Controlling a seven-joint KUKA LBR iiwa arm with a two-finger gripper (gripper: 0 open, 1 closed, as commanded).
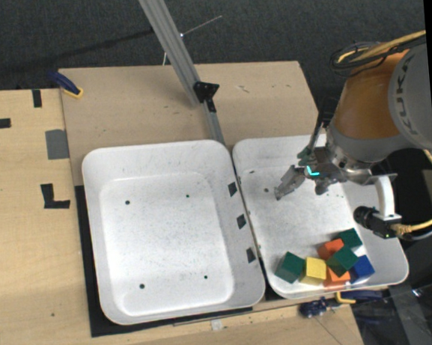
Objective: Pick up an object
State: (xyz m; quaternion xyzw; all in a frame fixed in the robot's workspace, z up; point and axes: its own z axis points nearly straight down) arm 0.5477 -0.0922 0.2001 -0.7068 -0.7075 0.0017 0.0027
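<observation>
Pincer [301, 181] hung spread, nothing between fingers — blocks [327, 261] clustered at five o'clock (packed tight); best target an outer block.

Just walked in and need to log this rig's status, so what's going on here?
A grey arm with an orange band reaches in from the right, its claw hanging over the bare upper part of the right bin. Nothing is between its fingers. The coloured blocks, green, yellow, orange and blue, sit clustered in that bin's lower corner, apart from the claw. The left bin sits beside it. No object has been picked up yet.
</observation>
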